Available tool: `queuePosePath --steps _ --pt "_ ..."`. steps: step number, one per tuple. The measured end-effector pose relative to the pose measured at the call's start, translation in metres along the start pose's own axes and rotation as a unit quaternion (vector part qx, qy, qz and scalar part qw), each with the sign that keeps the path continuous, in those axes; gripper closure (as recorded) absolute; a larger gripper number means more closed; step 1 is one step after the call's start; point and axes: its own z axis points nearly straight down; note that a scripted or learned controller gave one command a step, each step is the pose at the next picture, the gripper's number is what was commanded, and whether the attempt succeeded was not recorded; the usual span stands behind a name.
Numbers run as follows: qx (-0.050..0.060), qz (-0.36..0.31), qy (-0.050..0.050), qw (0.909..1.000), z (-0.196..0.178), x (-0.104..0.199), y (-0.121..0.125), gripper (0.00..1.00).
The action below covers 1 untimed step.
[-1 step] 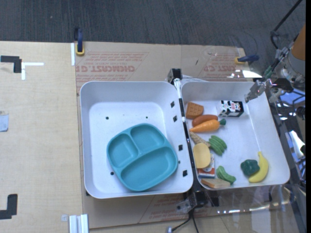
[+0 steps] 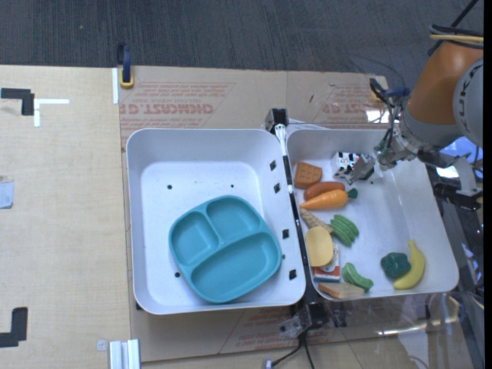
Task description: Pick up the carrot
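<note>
The carrot (image 2: 324,199) is orange with a small green stub at its right end. It lies on its side at the left of the right bin (image 2: 400,206), just below a red sausage-like piece (image 2: 329,187). My gripper (image 2: 356,167) hangs over the same bin, up and to the right of the carrot and a short way from its green end. Nothing shows as held in it. The grey arm with its orange band (image 2: 446,75) comes in from the upper right.
An orange waffle piece (image 2: 307,174) lies above the carrot. Below it are a green vegetable (image 2: 344,228), a yellow round piece (image 2: 319,246), another green piece (image 2: 357,277), a dark green item (image 2: 394,264) and a banana (image 2: 415,266). A teal divided plate (image 2: 227,246) sits in the left bin (image 2: 154,206).
</note>
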Motion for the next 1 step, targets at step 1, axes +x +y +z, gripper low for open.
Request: queuePosePath --steps 1 --pt "0.002 0.020 0.002 0.9998 0.0221 0.0386 -0.0174 0.00"
